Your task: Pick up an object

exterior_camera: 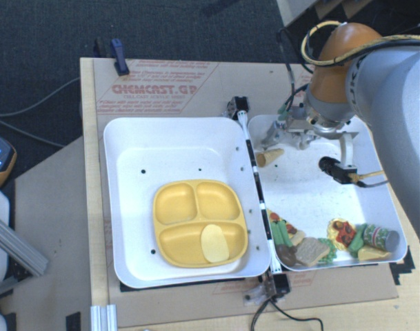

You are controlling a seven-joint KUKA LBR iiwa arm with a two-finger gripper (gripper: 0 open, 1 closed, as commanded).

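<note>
Toy food pile [313, 245] lies nearest; bench sheet [154, 88] reads "CHEMCAST GP".

**Arm bent low, wrist turned downward**

We see our grey arm [396, 95] reaching in from the right, its orange band [337, 64] sitting just above the wrist. The wrist points down and to the left. The gripper [282, 133] hangs beneath it; from this slant it appears small and partly blurred against the metal fittings.
</note>
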